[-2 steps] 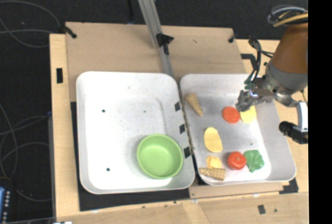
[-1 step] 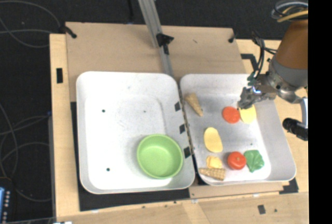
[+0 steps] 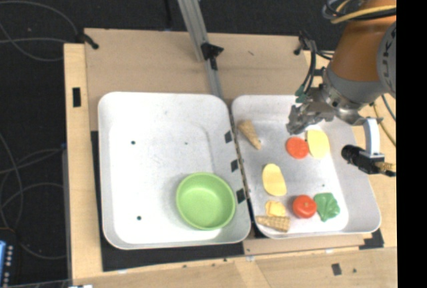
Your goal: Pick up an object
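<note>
nearest the camera, along the front edge of the right bin (image 3: 370, 217), a waffle-patterned cone (image 3: 274, 222) lies touching a small yellow block (image 3: 275, 208); just to their right a red tomato (image 3: 304, 206) sits against a green pepper (image 3: 326, 206). risk: any descent here meets two things at once, and the fingers would likely push one aside or wedge between them.

further back, a pale yellow oval piece (image 3: 273, 179) lies alone in the middle of the bin, well clear of its neighbours. it looks the safest target, though its flat rounded form may slip out of a pinch.

the left bin (image 3: 133, 120) holds only a green bowl (image 3: 205, 200) near its front right corner, far from the arm.

behind the oval, a small red ball (image 3: 297, 147) and a yellow piece (image 3: 318, 144) lie touching each other. the gripper (image 3: 298, 121) hangs just above and behind this pair, at the end of the grey and orange arm (image 3: 357, 60). nothing is visible between its fingers; whether they stand wide or narrow cannot be told from this angle. risk: a straight drop lands on the seam between the two, and the ball would probably roll away.

a tan bread-like piece (image 3: 249, 134) lies close to the divider between the bins; a grasp there risks striking the bin wall.
</note>
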Robot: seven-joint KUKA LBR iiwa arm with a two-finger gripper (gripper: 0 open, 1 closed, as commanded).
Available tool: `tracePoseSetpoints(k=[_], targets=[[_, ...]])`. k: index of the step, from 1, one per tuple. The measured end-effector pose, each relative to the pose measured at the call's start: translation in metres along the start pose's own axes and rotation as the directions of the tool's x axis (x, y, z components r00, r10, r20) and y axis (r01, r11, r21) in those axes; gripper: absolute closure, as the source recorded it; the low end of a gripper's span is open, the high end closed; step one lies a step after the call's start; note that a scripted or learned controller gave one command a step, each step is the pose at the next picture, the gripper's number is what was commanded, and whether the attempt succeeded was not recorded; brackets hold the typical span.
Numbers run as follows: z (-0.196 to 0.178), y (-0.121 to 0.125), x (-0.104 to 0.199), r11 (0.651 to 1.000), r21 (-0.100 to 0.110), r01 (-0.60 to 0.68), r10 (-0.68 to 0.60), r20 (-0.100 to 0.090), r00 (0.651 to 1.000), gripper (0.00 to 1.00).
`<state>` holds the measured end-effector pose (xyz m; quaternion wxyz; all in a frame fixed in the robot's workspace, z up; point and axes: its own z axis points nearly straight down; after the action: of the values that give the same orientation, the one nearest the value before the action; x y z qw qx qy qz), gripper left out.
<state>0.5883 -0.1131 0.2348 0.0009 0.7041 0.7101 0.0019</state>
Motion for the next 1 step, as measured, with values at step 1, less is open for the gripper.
tracePoseSetpoints(k=[1], targets=[[0.0086, 0.01, 0.0513, 1.0, 0.004, -0.001, 0.001, 0.0, 1.0, 1.0]])
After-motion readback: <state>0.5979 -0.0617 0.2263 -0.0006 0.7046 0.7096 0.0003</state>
